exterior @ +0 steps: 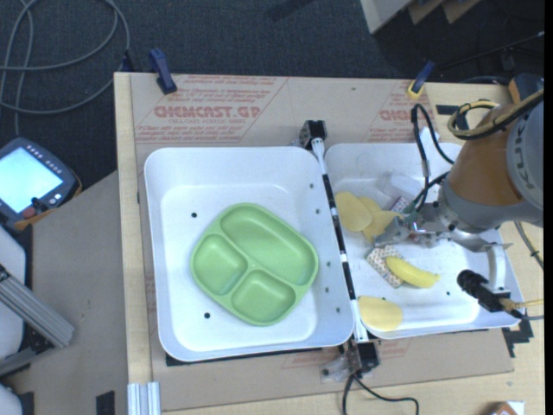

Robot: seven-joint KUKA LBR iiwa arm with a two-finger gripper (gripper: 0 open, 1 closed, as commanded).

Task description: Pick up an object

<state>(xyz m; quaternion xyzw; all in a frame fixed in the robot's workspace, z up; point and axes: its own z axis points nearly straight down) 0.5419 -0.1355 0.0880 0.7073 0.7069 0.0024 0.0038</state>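
Banana [412, 273], smooth, curved, yellow, lies just below the gripper [404, 229]; its grasp, seemingly unclear, I cannot tell.

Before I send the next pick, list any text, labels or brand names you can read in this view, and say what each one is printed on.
"CHEMCAST GP": red print on the brown paper-covered board behind the left white bin; the last letters are uncertain.
The same red print repeats on the board behind the right white bin, cut off and unreadable.
The small red lines around both are too small to read.
The lit screen of the handheld device is too blurred to read.
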